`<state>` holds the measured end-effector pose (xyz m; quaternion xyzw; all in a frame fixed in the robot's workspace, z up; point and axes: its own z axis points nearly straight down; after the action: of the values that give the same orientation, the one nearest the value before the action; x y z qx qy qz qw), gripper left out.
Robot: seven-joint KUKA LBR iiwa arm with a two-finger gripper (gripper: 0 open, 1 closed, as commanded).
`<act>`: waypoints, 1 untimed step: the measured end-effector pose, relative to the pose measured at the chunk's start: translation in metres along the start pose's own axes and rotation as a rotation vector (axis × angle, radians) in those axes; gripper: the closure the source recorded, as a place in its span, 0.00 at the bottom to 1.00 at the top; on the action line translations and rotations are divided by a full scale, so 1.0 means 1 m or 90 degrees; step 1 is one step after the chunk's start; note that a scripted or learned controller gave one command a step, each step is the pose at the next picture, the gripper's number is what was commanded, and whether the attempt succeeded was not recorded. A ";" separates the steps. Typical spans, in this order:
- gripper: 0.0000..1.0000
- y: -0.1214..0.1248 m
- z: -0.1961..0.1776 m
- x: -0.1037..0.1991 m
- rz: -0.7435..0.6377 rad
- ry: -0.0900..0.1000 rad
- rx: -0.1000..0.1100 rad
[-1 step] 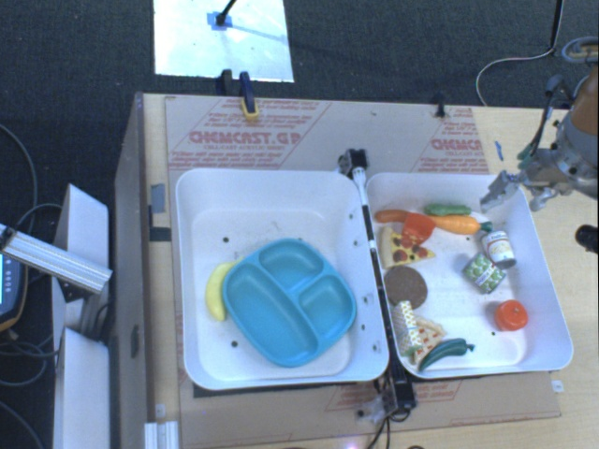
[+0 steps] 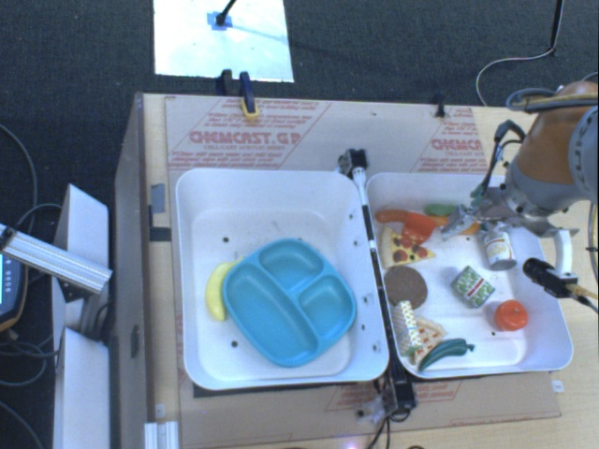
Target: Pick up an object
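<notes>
Left bin (image 2: 187, 251): blue divided plate (image 2: 290, 300), yellow banana (image 2: 218, 291) (touching its left edge); behind, printed cardboard (image 2: 253, 138)

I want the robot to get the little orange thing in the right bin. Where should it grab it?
Probably straight from above, fingers closing across the round orange thing. It looks small and squat, sits apart from the green-and-white box, and the bin's wall is close beside it.

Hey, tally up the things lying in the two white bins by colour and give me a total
Blue: 1, the divided plate
Yellow: 1, the banana
Orange or red: 3, carrot, pizza slice, round orange toy
Green: 3, piece by the carrot, small can, pepper
Brown: 1, disc
Mixed or pale: 2, second slice, small jar
Total: 11
</notes>
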<state>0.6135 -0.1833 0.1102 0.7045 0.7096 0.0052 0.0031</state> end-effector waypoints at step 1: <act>0.00 0.042 0.018 0.031 0.004 -0.005 0.020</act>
<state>0.6553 -0.1516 0.0925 0.7067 0.7074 -0.0088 -0.0054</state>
